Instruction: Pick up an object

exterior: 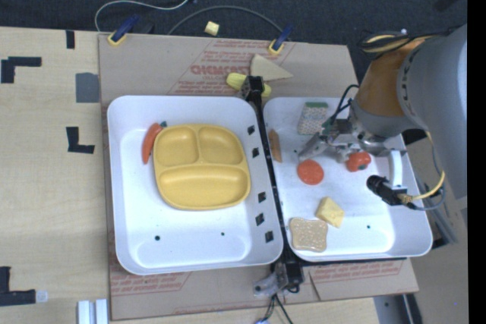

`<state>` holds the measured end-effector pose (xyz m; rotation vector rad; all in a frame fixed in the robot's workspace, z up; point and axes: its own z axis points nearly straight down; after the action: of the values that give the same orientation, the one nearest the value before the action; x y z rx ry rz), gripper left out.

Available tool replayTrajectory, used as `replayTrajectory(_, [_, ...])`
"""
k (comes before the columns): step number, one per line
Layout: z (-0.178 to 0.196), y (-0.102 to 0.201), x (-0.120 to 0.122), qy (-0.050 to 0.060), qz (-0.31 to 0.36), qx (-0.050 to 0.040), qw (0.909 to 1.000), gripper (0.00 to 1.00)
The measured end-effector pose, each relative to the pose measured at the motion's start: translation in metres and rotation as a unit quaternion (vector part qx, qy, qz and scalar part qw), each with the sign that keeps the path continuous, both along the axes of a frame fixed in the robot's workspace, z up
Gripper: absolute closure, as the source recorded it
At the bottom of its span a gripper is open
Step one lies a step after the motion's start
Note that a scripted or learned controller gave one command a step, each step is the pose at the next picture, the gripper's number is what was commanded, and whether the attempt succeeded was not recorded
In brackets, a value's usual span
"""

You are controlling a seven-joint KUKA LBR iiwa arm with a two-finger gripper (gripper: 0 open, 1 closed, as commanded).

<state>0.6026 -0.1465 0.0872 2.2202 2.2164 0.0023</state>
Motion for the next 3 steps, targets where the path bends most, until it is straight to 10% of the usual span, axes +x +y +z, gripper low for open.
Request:
replayTrajectory(1, [-0.002, 0.038, 0.068, 0.002, 0.004, 0.0009, 1.0000, 0.00])
replayTrajectory(2, [0.008, 0.036, 0.066, 0.002, 0.002, -0.0002, 1.0000, 1.00])
replayTrajectory(3, [0.007, 0.035, 0.066, 0.002, 0.002, -0.0007, 1.0000, 0.00])
